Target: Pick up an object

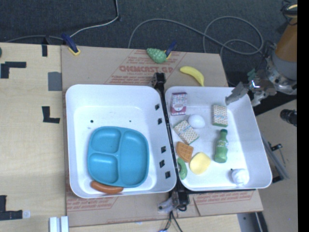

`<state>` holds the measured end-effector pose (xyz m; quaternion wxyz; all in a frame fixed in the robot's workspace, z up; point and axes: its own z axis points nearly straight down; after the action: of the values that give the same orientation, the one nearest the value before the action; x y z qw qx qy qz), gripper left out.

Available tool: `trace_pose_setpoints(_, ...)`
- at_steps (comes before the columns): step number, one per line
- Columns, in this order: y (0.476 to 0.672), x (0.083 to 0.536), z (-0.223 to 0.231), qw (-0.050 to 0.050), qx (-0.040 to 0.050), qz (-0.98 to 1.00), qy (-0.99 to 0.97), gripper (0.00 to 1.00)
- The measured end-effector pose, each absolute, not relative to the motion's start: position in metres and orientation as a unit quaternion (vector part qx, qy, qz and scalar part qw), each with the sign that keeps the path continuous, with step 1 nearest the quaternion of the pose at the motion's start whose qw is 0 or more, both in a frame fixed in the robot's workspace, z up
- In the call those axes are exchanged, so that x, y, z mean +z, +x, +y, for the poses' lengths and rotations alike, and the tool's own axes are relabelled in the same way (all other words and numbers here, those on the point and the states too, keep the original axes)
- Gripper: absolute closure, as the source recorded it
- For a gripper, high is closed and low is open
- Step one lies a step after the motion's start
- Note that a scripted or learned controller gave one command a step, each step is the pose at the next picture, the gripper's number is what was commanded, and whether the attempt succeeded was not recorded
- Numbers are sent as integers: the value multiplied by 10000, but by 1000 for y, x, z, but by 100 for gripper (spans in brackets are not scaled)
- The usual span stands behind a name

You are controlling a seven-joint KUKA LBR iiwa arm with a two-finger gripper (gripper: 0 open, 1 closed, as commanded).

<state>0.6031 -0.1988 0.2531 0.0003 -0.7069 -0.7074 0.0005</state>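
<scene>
The arm comes in from the right, and its gripper [240, 94] hangs at the upper right corner of the right bin [258, 144], approx. over the rim; nothing is seen between the fingers, and I judge them spread, because one grey finger [235, 95] points down-left away from the wrist, but the other one is not clear. So I think the step is still the approach: no object is picked yet. The candidates lie all in the right bin: a small checkered packet [219, 114] just beside the gripper, a green bottle [221, 147] below it, a white ball [196, 121], a pink box [178, 103], a waffle-like piece [186, 131], an orange cracker [185, 151], a yellow lemon [200, 163], a white object [239, 176] in the low right corner, etc. The left bin [77, 129] bears a blue divided plate [118, 156] and a sausage [106, 187] at its front wall. A banana [192, 74] and a green toy [156, 55] lie outside on the cardboard. The next move, in my opinion, needs to go left and down over the packet or the bottle, w/ the fingers on both sides of it, because these two stand apart from the crowded left group.
</scene>
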Motion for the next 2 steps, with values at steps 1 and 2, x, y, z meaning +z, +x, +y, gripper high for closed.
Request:
trace_pose_setpoints(1,542,94,-222,3,-2,-7077,-7065,0)
trace_pose_setpoints(2,508,87,-201,-37,-9,-7070,-7072,0)
